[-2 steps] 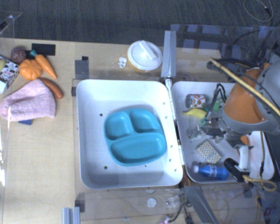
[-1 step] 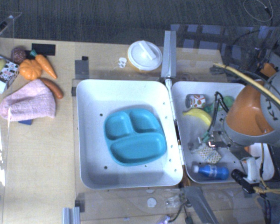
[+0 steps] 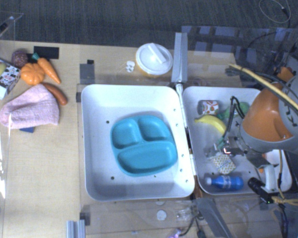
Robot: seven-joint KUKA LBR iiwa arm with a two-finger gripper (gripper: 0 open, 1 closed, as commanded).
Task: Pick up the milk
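Two white bins side by side on the bench. Left bin (image 3: 97, 133) holds a blue sectioned plate (image 3: 144, 145), lying flat near its middle. The arm (image 3: 265, 118) reaches in from the right over the right bin (image 3: 191, 133), its orange band sitting above the bin's far right part. Gripper (image 3: 227, 150) is low over the middle of the right bin, just above a checkered packet (image 3: 222, 163) and just right of a banana (image 3: 211, 124); whether it is spread or pressed together cannot be made out from this angle, and nothing is seen pinched in it. Behind the banana: a small can (image 3: 208, 106) on its side, with a green item (image 3: 242, 108) to its right, partly hidden by cables. A blue bottle (image 3: 226, 182) lies on its side along the near wall. Milk (image 3: 274, 168): probably the white container at the bin's right edge, partly hidden under the arm, well apart from the gripper. Outside the bins: a white lidded bowl (image 3: 154, 58) behind the left bin; a pink cloth (image 3: 30, 110), toy carrot (image 3: 49, 69) and small pumpkin (image 3: 32, 74) at far left.
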